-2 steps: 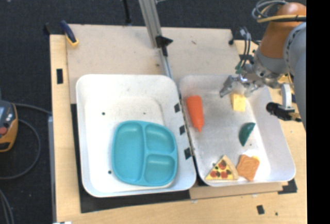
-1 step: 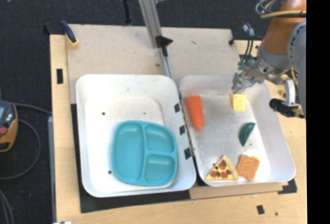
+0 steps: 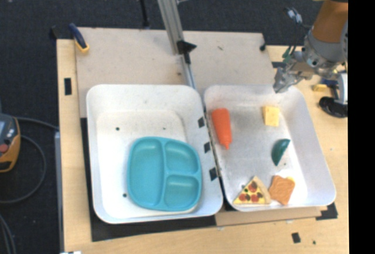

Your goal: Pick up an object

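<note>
The right bin (image 3: pixel 310 130) holds an orange carrot (image 3: pixel 221 126) at its left, a yellow cheese block (image 3: pixel 270 115) near the back, a dark teal wedge (image 3: pixel 280 150), a pizza slice (image 3: pixel 252 192) and an orange cracker-like piece (image 3: pixel 282 189) at the front. My gripper (image 3: pixel 282 84) hangs over the bin's back right corner, above and to the right of the cheese block. Nothing shows between its fingers.
The left bin (image 3: pixel 105 106) bears a turquoise divided plate (image 3: pixel 164 173). A slanted aluminium post (image 3: pixel 170 13) rises behind the bins. The bare wooden bench lies behind and around both bins.
</note>
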Available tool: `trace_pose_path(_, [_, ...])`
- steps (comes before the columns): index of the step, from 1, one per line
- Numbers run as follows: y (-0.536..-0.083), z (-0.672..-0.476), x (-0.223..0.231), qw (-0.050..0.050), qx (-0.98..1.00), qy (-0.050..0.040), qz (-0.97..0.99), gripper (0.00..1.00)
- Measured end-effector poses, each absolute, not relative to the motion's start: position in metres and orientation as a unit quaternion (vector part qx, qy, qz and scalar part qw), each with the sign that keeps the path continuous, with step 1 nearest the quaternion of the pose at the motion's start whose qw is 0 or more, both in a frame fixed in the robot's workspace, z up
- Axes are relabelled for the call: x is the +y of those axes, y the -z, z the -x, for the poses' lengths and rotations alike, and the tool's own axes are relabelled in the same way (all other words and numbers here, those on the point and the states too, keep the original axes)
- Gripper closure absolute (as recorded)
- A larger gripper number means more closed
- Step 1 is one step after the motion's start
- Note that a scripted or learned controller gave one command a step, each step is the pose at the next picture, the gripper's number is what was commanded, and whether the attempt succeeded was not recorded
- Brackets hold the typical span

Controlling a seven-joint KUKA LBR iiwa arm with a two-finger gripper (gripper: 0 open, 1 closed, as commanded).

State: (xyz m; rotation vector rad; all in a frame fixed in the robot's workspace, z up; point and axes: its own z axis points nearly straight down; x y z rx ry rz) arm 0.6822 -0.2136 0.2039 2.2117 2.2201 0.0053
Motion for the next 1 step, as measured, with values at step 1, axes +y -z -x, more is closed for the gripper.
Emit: trace_pose_path(1, [-0.2386,-0.6834,-0.2146,0.003,0.708,-0.0013,-0.706,1.0])
